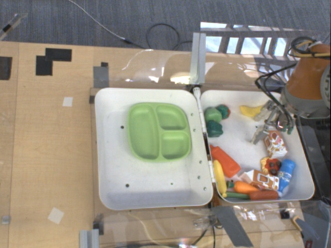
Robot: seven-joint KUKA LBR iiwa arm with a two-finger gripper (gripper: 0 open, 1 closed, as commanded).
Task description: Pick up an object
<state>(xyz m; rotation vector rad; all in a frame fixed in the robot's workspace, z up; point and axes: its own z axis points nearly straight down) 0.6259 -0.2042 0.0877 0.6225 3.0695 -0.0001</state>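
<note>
Nearest the camera, a carrot [244, 187] lies along the right bin's [309, 192] front wall. My pincer [266, 124] hangs above the bin's back half, fingers spread, holding nothing. Small carton [275, 144] just beside it: light, crushable; grip its flat sides.

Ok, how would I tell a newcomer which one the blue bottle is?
Look in the right-hand white bin, at its near right corner. The blue bottle lies there beside a small printed carton. It is the one blue item among red, orange and yellow toys.
</note>
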